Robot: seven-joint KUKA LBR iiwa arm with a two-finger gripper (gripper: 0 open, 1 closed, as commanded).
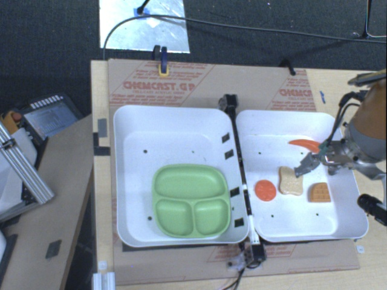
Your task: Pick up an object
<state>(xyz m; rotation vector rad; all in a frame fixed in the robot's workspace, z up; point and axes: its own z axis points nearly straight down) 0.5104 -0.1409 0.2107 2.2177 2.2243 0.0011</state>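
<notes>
Bench surface: brown board (181, 80) printed with red lettering, laid flat beneath two shallow white bins side by side. Left bin (130, 162) holding a green divided tray (190, 199), three compartments, set toward the near right corner. Right bin (284, 231) holding four small items: a round orange-red disc (265, 190) near the dividing edge, a pale bread-shaped piece (291, 182) just beside it, a tan waffle-like piece (320, 192) farther right, and an orange curved piece (304, 143) toward the far side. Black clips along the seam between the bins.

Arm entering from the right, over the right bin. Gripper (304, 166) low above the bin floor, just beyond the bread-shaped piece, fingers spread apart, nothing between them. Contact with the piece not determinable.

Surroundings: dark carpet-like floor beyond the board; a reflective square sheet (145, 17) at the far side with a cable running across it; a yellow-and-black clamp (162, 62) on the board's far edge. Tan side table (57, 180) at left carrying a grey device (45, 116) and an aluminium rail (24, 168).
</notes>
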